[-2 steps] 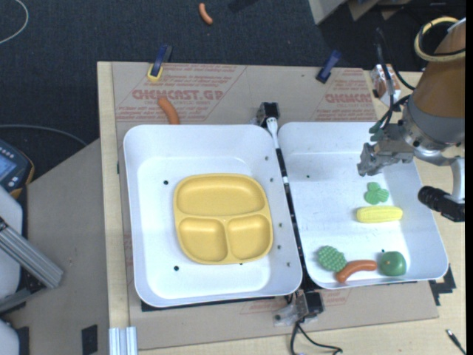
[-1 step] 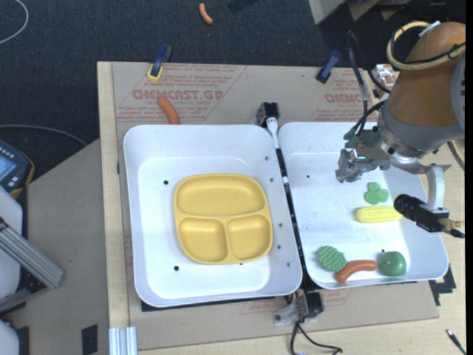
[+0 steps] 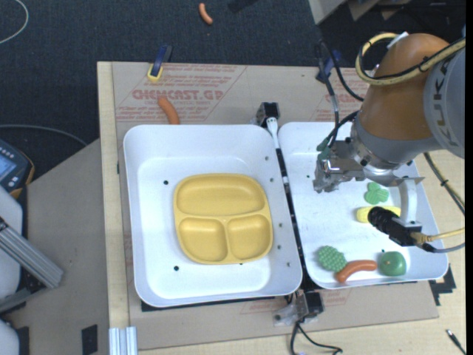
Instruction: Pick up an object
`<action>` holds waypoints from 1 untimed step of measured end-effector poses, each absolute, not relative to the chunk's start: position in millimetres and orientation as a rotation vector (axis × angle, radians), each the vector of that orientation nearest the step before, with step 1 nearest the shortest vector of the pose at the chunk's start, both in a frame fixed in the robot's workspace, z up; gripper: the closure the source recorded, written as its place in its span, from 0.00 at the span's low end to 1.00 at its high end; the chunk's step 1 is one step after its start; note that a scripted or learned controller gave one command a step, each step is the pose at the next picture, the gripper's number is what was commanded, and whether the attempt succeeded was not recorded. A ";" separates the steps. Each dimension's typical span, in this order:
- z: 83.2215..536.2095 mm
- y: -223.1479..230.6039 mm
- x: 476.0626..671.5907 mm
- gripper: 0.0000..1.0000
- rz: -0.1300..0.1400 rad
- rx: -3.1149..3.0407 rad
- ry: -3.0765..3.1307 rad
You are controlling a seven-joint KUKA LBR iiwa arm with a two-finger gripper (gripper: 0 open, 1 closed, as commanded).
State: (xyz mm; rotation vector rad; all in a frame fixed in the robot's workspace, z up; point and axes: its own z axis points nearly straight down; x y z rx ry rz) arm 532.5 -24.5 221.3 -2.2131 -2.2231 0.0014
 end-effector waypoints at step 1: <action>214.6 18.9 493.9 1.00 0.004 -2.212 -2.222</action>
